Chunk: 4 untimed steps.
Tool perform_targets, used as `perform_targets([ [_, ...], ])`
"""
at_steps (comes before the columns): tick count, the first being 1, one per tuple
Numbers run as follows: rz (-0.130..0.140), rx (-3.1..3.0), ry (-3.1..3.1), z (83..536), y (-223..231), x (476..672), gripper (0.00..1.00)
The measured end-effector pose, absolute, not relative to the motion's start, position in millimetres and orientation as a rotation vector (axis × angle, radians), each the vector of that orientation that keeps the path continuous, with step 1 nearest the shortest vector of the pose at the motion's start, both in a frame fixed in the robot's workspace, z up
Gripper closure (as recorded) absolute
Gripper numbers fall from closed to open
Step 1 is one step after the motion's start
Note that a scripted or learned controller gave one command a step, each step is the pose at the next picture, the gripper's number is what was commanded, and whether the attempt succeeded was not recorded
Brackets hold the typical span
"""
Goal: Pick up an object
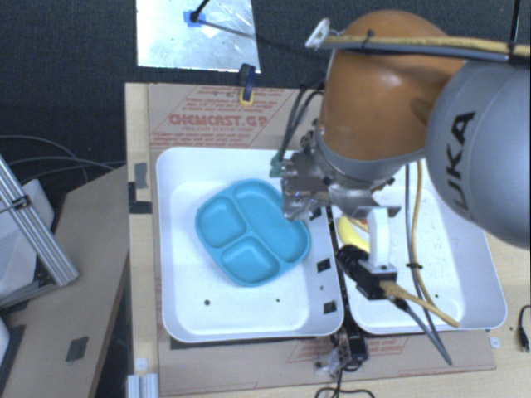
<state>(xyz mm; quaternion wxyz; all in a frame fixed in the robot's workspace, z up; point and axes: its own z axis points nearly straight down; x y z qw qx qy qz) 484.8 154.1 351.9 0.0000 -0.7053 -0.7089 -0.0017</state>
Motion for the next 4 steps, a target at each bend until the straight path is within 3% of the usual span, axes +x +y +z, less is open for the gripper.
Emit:
perform_targets([
  [1, 0.021, -2.221, -2.213, 204.8, 118.5, 484.1, 1.0],
  [2, -0.02, -2.218, -2.233, 328.5, 145.2, 487.8, 1.0],
  [3, -0.003, -2.219, -2.225, 321.9, 143.5, 486.8, 0.0],
  [4, -0.007, -2.215, -2.23, 332.9, 143.8, 487.5, 1.0],
])
